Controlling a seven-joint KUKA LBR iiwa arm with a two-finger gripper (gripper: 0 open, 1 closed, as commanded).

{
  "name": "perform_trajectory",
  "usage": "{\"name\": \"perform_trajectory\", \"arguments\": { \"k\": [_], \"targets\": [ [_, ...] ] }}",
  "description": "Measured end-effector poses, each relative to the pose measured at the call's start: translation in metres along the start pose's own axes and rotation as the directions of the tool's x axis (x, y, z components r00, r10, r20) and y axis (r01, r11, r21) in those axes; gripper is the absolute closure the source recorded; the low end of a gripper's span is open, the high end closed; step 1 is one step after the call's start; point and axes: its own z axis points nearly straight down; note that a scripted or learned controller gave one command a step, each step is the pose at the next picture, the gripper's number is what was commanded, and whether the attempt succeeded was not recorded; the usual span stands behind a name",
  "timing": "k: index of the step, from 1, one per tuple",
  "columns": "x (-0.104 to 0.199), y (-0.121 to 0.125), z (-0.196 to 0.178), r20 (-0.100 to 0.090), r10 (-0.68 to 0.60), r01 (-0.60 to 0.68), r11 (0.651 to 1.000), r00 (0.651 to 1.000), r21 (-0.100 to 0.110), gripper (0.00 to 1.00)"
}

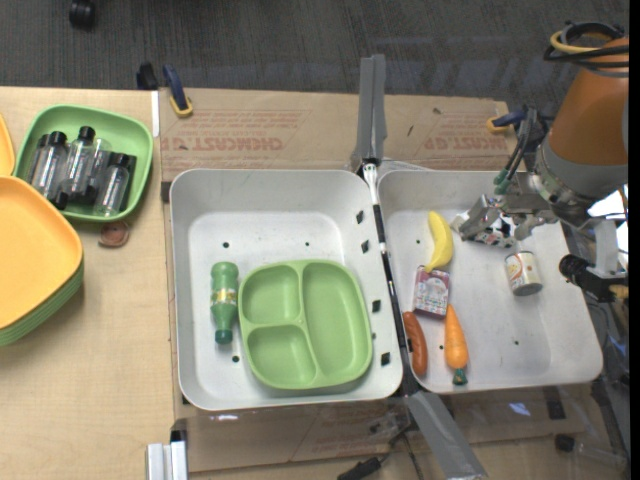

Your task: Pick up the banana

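Note:
A yellow banana [439, 240] lies in the right bin [560, 353], near that bin's upper left, its length running top to bottom. My gripper [487, 222] hangs just right of the banana, a short gap away, over the bin's upper middle. The grey wrist and orange band rise from it toward the right edge of the camera view. Nothing yellow sits between the gripper's parts.
Below the banana lie a pink packet [431, 292], an orange carrot [455, 340] and a red sausage [415, 343]. A small can [522, 272] rests to the gripper's lower right. The left bin [200, 368] holds a green divided plate [302, 323] and a green bottle [224, 300].

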Motion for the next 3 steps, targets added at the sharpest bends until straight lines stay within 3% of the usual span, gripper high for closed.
{"name": "perform_trajectory", "arguments": {
  "k": [1, 2, 3],
  "targets": [
    [0.010, 0.030, 0.109, 0.000, -0.002, 0.002, 1.000, 1.000, -0.002, 0.00],
    [0.008, 0.029, 0.100, 0.001, 0.003, -0.003, 1.000, 1.000, -0.001, 1.00],
    [-0.045, 0.013, 0.006, 0.001, 0.098, -0.098, 0.995, 0.995, -0.002, 1.00]
  ]
}}
